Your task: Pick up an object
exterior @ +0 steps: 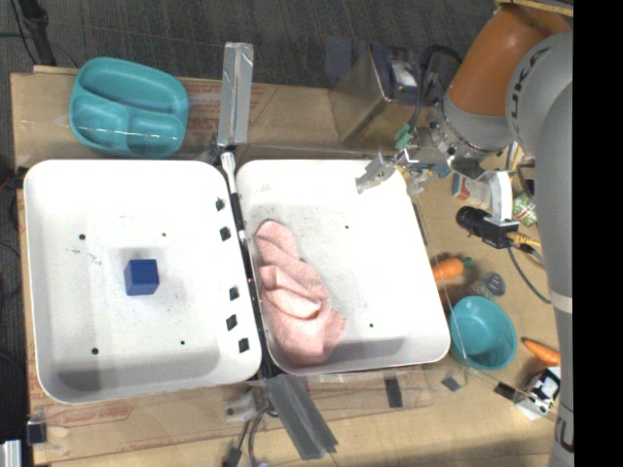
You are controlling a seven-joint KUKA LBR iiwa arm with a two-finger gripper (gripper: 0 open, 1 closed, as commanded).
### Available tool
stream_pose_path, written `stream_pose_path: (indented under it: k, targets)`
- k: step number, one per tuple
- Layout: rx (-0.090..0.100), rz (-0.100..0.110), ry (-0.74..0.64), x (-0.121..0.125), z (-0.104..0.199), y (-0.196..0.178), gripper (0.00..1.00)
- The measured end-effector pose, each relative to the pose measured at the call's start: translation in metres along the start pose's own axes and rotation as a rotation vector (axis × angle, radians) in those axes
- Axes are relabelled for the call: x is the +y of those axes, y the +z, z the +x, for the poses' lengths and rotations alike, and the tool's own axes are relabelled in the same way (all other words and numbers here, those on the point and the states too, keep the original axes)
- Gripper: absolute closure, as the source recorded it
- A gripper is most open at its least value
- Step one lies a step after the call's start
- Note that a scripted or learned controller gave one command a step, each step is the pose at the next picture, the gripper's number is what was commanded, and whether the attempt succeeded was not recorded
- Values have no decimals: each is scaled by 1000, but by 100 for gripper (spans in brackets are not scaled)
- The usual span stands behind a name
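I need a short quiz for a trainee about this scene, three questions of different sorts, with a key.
1. True or false: the blue cube lies in the left bin.
2. Which thing lies in the right bin? A) an orange carrot B) a pink cloth C) a teal bowl
3. Fill the gap: the gripper is above the right bin's ____ edge, as the camera sees it.

Key:
1. True. The cube sits alone on the left bin's floor.
2. B. The pink cloth lies crumpled along the wall next to the left bin; the teal bowl stands on the bench outside.
3. Top. The gripper is apart from the cloth and holds nothing.
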State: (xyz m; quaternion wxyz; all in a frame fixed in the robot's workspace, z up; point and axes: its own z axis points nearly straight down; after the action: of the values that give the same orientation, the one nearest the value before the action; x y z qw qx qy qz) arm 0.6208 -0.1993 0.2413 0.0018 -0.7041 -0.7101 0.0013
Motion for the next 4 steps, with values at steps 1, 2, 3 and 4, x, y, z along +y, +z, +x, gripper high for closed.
stream_pose_path:
  k: [1, 2, 3, 4]
  targets:
    - [1, 1, 105, -10, 85, 107, 0]
    - [0, -2, -34, -42, 75, 149, 0]
    - [0, -4, -123, -84, 83, 150, 0]
    - [-1, -2, -64, -4, 98, 149, 0]
